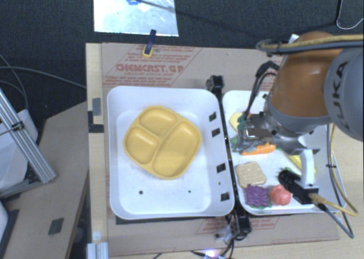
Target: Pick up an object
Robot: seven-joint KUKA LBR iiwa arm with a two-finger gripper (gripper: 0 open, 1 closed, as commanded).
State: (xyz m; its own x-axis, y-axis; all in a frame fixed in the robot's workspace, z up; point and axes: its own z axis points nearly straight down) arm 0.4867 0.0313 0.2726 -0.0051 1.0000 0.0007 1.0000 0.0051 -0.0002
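The likeliest target is the orange carrot-like piece, lying flat in the right bin; the jaws hang just above its left end, close to the divider between the bins. Whether the jaws stand wide or narrow I cannot tell, since the wrist and dark fittings hide them. No object shows between them.

Working outward from the carrot piece: a cracker-like tan square lies just below it, a purple cluster and a red round piece sit lower still, and a yellow piece lies above, partly under the arm. Well to its left, the yellow divided plate rests in the left bin.

The risks, as I judge them: a thin, flat carrot piece could slip aside as the jaws close, the jaws could strike the bin wall near the divider, or they could nudge the neighbouring yellow piece.
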